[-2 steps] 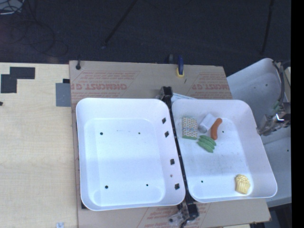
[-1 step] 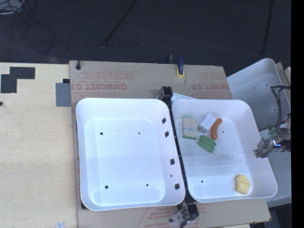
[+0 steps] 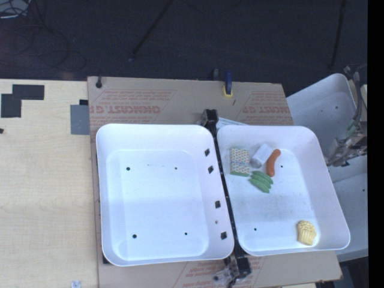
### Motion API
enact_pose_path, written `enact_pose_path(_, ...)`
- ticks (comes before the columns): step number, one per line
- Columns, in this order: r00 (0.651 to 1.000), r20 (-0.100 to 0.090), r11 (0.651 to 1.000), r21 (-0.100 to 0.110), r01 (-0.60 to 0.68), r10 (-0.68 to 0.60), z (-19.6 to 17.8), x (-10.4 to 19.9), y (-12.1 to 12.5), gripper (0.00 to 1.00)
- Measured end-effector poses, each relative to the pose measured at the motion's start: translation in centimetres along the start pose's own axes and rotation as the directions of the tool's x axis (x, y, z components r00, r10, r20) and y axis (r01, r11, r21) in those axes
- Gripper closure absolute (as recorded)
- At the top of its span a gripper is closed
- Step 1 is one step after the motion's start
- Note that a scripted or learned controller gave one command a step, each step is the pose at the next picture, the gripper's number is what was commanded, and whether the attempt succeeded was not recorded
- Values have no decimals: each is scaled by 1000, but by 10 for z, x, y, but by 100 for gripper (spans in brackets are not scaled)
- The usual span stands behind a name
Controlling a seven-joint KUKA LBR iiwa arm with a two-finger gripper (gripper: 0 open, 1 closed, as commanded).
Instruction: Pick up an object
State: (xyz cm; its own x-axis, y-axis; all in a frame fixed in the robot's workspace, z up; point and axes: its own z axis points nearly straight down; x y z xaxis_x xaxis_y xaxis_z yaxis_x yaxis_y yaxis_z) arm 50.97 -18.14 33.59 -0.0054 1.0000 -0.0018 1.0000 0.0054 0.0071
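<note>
Looking down on the counter (image 3: 48, 191), I count every candidate for this pick in the right-hand bin (image 3: 329, 179), the one nearer my reach, so the choice is only which thing to go for. Four of them crowd the bin's far left corner: a chequered green-and-white block (image 3: 239, 161) beside the dividing wall, a small pale cylinder (image 3: 261, 155) just to its right, an orange sausage-shaped piece (image 3: 273, 162) leaning against that cylinder, and a green pea pod (image 3: 261, 181) lying just below them. Packed that closely, they leave little room to come down around one without nudging its neighbour. The yellow corn cob (image 3: 306, 233) lies alone near the bin's front right corner, well apart from the cluster, with bare white floor on its open sides, and I judge it the easier target, though the nearby wall may hamper a descent on that side. What I take for my tool (image 3: 350, 143) hangs off beyond the bin's right rim, small and tangled-looking at this angle; I cannot tell whether it is apart or together, and nothing is seen held in it. The pick, as I judge it, has not begun: the next move is to travel in over the bin and line up above one thing
</note>
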Motion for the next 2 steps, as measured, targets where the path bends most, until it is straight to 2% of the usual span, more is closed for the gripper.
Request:
enact_pose_path(1,1000,-4,1000,18,-9,9,95,-33,-35,100)
enact_pose_path(2,1000,0,1000,2,-3,3,15,-14,-33,100)
